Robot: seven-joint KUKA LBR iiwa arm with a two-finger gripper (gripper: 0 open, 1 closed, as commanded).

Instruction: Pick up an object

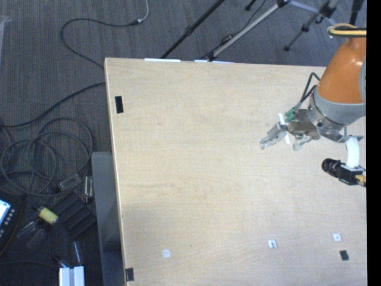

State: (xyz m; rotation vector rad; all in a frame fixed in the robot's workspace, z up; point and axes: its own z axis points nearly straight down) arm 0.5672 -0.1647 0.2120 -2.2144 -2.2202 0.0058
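Overhead, metal fingers (280, 137) spread, nothing between them, above smooth pale wooden bench (202, 177).

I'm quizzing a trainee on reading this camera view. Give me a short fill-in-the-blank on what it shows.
1. The gripper reaches in from the ____ side of the view.
2. The band on the arm above the wrist is coloured ____.
3. The small black rectangular marker sits near the wooden board's upper ____ corner.
4. The looped cables lie on the ____, left of the board.

Missing words: right; orange; left; floor
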